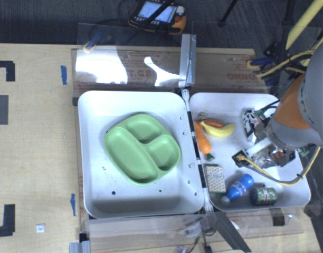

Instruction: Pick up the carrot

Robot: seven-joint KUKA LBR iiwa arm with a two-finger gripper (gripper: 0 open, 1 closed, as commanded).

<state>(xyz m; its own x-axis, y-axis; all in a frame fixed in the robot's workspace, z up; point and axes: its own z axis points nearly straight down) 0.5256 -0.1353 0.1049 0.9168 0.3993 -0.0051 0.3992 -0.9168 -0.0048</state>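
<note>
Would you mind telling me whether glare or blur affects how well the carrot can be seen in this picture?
In the camera view, strong glare whitens the clear plastic panel behind the left white bin; the orange carrot lies in even light, slightly soft but distinct, beside the yellow banana.

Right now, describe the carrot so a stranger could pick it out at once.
Look in the right bin, along its left wall. The carrot lies there lengthwise, just below the banana. It is the orange, tapered thing; the banana is yellow and curved, and the packet below it is flat and rectangular.
</note>
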